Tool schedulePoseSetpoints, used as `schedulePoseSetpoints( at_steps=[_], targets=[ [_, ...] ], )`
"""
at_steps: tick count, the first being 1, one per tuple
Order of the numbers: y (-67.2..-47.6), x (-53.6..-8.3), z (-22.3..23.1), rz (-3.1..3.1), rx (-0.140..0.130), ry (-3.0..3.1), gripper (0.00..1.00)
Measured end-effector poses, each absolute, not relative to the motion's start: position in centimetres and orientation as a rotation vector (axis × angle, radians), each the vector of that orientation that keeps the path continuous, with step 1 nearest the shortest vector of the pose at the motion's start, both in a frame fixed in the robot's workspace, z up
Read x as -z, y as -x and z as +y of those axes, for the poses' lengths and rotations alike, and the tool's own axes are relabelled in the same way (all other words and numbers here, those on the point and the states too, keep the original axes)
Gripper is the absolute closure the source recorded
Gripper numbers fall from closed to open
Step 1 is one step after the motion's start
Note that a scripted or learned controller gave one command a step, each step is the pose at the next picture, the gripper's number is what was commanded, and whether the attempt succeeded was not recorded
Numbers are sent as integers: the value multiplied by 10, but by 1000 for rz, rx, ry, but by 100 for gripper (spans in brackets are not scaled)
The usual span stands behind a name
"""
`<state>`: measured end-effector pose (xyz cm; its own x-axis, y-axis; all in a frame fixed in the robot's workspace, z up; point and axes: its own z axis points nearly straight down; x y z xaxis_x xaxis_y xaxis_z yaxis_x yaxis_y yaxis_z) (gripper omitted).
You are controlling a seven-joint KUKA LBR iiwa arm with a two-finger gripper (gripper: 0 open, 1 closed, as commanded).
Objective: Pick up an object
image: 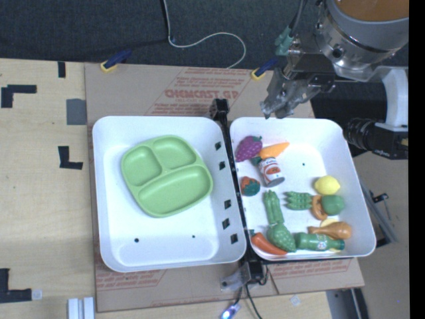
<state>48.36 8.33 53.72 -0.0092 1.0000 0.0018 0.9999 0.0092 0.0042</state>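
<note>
The right bin [335, 135] holds several toy foods: a purple grape bunch [248, 147], an orange carrot [275, 149], a small red-labelled can [271, 171], a yellow lemon [327, 185], a green lime [333, 204], a green corn cob [273, 206] and a green bottle [319, 243] along the front wall. My gripper [277, 107] hangs above the bin's far left corner, higher than the toys, with nothing between its fingers. It points down toward the grapes and carrot.
The left bin [109, 133] holds a green divided plate [167, 174]. A black hinge strip [228, 178] runs between the bins. Cardboard lies under both bins, and a white cable [199, 42] loops at the back.
</note>
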Motion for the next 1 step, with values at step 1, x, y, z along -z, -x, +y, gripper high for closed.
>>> schedulePoseSetpoints(
  at_steps=[1],
  targets=[
    [-482,-406,45,2224,21,-2231,100]
  ],
)
